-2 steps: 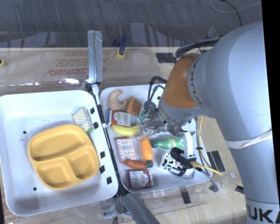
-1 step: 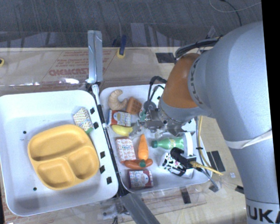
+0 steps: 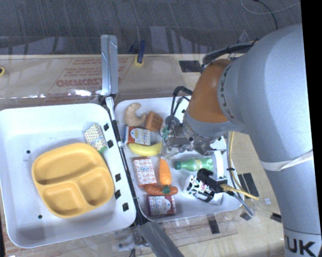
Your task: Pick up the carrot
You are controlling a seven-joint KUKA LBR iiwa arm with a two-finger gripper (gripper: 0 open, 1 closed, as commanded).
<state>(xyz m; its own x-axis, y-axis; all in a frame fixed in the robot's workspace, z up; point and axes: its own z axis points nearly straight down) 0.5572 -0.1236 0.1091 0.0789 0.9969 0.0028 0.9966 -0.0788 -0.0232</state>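
Tool [image 3: 176, 138] over right bin [image 3: 234, 200], above carrot [image 3: 164, 172]

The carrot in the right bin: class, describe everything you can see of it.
The carrot is small, bright orange and smooth, like a plastic toy. It lies flat on the floor of the right bin, running top to bottom in the camera view. A red-labelled packet lies on its left, a second orange piece with a green tip at its lower end, a banana above. The gripper hovers just above-right, not touching it.

Even overhead light – white bins [image 3: 13, 166] bright (near glare), soft shadows, slight blur throughout.
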